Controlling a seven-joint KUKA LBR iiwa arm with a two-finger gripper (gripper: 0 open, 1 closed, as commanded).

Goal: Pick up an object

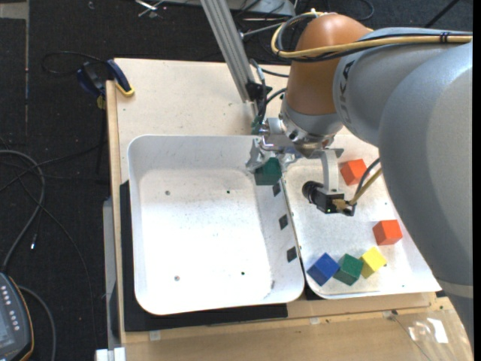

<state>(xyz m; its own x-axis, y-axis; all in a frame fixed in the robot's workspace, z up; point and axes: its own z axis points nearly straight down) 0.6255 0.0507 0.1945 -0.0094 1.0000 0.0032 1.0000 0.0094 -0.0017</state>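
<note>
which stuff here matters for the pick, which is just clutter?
In play:
gripper
dark green block just under it, at the seam between the bins
right bin blocks: two orange, blue, green, yellow

Clutter:
blue-and-yellow clamp at the bench corner
aluminium rail
cables on the floor

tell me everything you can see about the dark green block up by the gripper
The dark green block is a small cube-like piece, matte, darker than the green one among the blocks in the right bin. It sits directly under the gripper, raised and tilted, over the ridge where the two white bins meet. The gripper's metal parts press against its top, so it looks held, though the fingers themselves are hard to make out. Nothing else touches it.
</note>
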